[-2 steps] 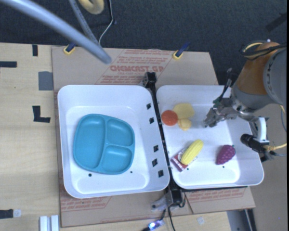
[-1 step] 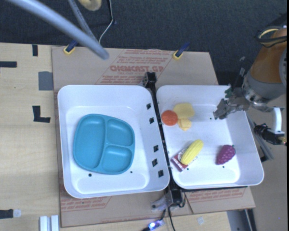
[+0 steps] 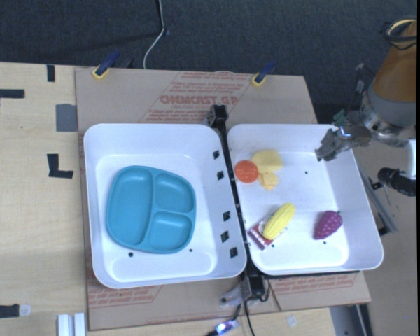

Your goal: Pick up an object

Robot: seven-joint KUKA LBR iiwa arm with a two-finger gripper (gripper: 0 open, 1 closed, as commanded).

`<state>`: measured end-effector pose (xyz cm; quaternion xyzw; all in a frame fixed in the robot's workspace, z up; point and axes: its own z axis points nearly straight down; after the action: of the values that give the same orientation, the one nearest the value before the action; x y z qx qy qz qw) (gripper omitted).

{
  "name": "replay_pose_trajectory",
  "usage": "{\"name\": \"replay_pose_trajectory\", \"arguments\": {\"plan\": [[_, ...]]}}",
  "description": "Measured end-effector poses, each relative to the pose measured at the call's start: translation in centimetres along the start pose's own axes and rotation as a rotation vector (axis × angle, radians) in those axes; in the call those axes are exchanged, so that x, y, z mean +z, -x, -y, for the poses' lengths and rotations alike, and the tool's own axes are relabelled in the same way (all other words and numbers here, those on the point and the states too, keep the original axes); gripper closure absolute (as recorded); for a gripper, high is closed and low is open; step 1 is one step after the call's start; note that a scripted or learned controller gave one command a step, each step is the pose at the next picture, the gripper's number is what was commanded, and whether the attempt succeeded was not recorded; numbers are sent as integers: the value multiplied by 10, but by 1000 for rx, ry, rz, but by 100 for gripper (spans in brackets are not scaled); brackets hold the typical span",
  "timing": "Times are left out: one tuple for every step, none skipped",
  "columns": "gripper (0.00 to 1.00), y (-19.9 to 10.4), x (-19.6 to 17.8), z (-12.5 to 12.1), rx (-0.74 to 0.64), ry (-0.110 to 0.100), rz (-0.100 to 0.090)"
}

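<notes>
The right bin point(image 3: 350, 208) holds an orange ball point(image 3: 246, 171), a pale yellow piece point(image 3: 268, 162), a yellow corn cob point(image 3: 279, 219) lying over a small red-and-white item point(image 3: 256, 235), and a purple bunch of grapes point(image 3: 327, 224). My gripper point(image 3: 330, 148) hangs over the bin's upper right corner, well above and to the right of the toys. Nothing is visibly held between its dark fingers.
The left bin point(image 3: 98, 152) carries a blue divided plate point(image 3: 152, 208). A black clip strip point(image 3: 225, 187) joins the two bins. Both stand on a cardboard sheet point(image 3: 189, 96) held by blue and yellow clamps at the back.
</notes>
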<state>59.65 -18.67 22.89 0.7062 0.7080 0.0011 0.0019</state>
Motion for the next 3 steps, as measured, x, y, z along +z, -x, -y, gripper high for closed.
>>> {"name": "replay_pose_trajectory", "arguments": {"plan": [[100, 0, -53, -1, 1, 0, 1], [100, -53, -38, 18, -2, -7, -2], [100, -101, -35, 19, -3, -6, -2]]}}
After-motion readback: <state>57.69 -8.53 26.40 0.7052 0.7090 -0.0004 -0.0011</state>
